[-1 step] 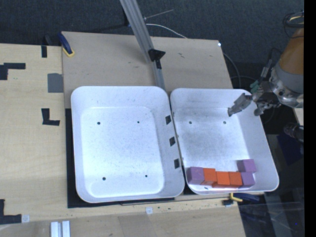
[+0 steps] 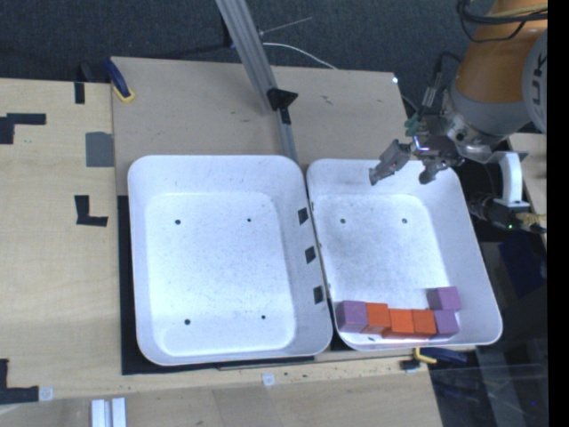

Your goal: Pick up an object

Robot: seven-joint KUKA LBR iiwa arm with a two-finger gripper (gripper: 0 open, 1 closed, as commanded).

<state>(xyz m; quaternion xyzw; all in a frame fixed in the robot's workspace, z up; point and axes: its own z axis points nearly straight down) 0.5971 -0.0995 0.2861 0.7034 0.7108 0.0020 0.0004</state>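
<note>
Well, gripper (image 2: 408,168) hangs spread, empty, upper right; we'd pinch stiff, light-looking blocks (image 2: 400,317) across flat sides, lower right.

Two white bins, the left bin (image 2: 218,256) and the right bin (image 2: 400,238), are both finely speckled with dark dots. At the right bin's six o'clock edge lies a row of blocks (image 2: 400,317): purple at each end, orange between. The bench (image 2: 53,265) is pale tan wood with black tape marks. The arm (image 2: 498,69) is grey and orange.
</note>
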